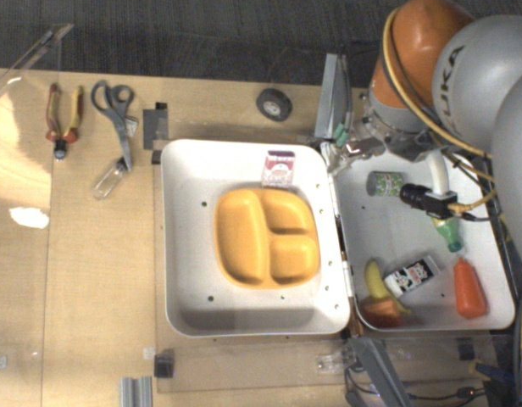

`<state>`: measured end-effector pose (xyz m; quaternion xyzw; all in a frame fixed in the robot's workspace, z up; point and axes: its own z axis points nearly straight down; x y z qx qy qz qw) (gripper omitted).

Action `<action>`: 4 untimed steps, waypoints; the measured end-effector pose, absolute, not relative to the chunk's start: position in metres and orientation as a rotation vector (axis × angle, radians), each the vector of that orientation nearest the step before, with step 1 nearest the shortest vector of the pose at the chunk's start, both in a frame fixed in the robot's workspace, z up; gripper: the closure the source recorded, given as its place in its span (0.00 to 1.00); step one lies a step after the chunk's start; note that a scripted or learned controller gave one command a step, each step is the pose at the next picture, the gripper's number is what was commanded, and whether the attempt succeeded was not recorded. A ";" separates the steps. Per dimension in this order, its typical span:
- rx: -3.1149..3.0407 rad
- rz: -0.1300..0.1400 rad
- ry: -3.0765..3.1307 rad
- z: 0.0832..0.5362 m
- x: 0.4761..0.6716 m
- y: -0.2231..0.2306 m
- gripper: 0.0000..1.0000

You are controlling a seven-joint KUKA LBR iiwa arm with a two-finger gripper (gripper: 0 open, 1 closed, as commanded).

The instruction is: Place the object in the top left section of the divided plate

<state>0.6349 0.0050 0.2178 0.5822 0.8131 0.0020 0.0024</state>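
hand [350, 147] | over right bin's [498, 312] top-left corner | grip unclear

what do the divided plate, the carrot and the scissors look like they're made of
Divided plate: likely moulded plastic; uniform yellow, rounded compartment walls, soft sheen.
Carrot: probably a plastic or rubber toy; flat even orange, smooth surface, though too small to be sure.
Scissors: blades look like bare metal, grey and reflective; the dark handle loops look like plastic.
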 end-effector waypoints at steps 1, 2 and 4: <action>1.895 0.006 2.499 0.244 0.601 -0.068 1.00; 1.842 0.003 2.540 0.192 0.629 -0.111 1.00; 1.881 0.002 2.511 0.199 0.625 -0.205 1.00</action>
